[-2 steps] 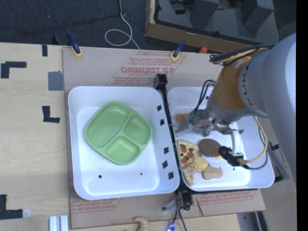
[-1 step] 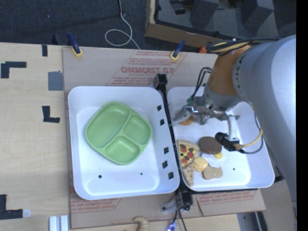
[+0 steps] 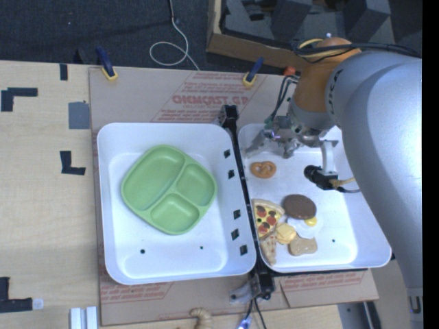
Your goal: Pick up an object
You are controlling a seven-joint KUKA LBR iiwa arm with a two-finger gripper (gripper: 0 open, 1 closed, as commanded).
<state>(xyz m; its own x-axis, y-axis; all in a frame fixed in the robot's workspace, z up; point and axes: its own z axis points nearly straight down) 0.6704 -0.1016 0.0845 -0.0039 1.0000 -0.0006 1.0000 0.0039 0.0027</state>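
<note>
Food toys crowd the right bin's near-left part; its right side lies bare.

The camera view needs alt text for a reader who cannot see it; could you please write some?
A grey robot arm reaches from the right, its tool low over the right white bin, above a pretzel, pizza slice and brown cookie. The left bin holds a green divided plate.

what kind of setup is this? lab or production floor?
Most likely a research lab test bench, not production. Two white bins sit on clamped cardboard; the right one holds toy food like a pizza slice, the left a green divided plate. Loose cables trail behind.
</note>
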